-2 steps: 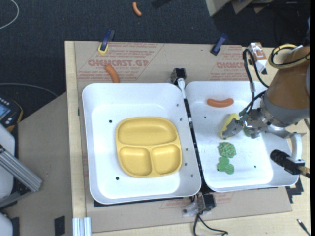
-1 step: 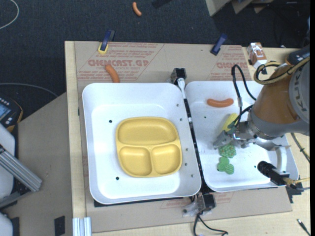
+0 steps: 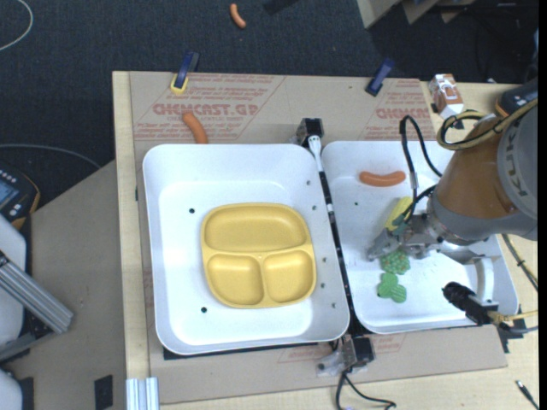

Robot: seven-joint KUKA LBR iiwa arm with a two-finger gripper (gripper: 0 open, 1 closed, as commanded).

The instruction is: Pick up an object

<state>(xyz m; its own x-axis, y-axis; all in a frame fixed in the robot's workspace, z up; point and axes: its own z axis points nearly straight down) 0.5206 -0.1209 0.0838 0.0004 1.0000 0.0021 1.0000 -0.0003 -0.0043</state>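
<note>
- You are looking down on two white bins sitting side by side on a board-covered bench (image 3: pixel 256 101).
- The left bin (image 3: pixel 171 178) is carrying a yellow tray (image 3: pixel 256 253) with three compartments, lying flat near its middle.
- The right bin (image 3: pixel 367 314) is holding a sausage (image 3: pixel 382 178) near its far edge, close to the far left corner.
- A green toy (image 3: pixel 393 290) is lying near the right bin's near edge, with a second green piece (image 3: pixel 396 263) just beyond it, toward the middle.
- A yellow-green piece (image 3: pixel 399 212) is showing just behind the wrist, near the bin's middle.
- The arm (image 3: pixel 479 186) is reaching in over the right bin's right edge, its orange band sitting above the wrist.
- The gripper (image 3: pixel 383 248) is hanging low near the middle of the right bin, just beside the second green piece; you cannot tell from here whether anything is caught in it, nor how wide it is set.
- Another sausage (image 3: pixel 196 127) is lying on the board beyond the left bin's far edge.
- A third sausage (image 3: pixel 238 15) is lying on the dark floor past the bench.
- Two clamps (image 3: pixel 182 73) are gripping the board's far edge.
</note>
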